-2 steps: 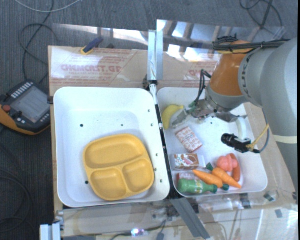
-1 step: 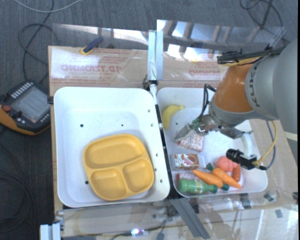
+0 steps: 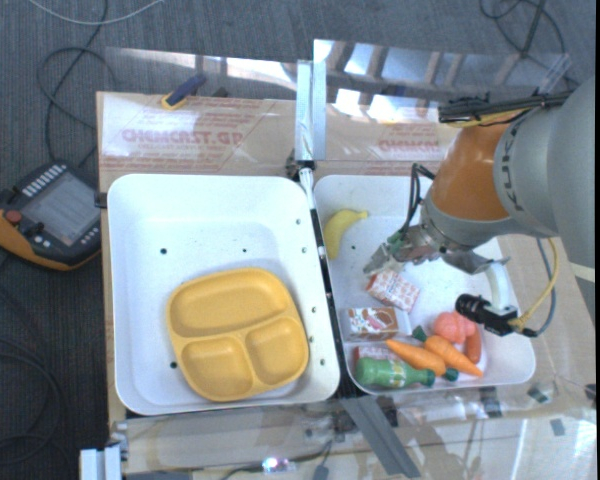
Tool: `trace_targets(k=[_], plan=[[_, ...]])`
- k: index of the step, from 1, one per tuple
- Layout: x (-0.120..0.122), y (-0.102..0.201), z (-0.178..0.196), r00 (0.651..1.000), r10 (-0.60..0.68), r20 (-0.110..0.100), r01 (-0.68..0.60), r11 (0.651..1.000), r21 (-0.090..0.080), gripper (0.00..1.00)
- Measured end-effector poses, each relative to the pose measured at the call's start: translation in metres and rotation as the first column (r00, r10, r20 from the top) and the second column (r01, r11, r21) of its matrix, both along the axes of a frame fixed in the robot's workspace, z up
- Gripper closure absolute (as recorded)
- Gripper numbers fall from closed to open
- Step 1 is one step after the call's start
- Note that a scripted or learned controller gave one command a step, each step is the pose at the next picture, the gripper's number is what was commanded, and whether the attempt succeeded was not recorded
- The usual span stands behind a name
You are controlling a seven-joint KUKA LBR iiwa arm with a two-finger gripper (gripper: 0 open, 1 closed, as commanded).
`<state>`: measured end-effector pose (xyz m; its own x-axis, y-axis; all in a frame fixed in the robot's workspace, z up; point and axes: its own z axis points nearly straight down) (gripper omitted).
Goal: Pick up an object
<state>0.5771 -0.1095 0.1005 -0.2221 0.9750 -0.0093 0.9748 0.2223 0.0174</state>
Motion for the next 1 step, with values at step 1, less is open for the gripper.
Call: trace_targets(k=[1], plan=[[0.0009, 0.0566, 0.0832, 0.985, -0.173, -0.019, 0.174, 0.985, 0.004, 1.0]])
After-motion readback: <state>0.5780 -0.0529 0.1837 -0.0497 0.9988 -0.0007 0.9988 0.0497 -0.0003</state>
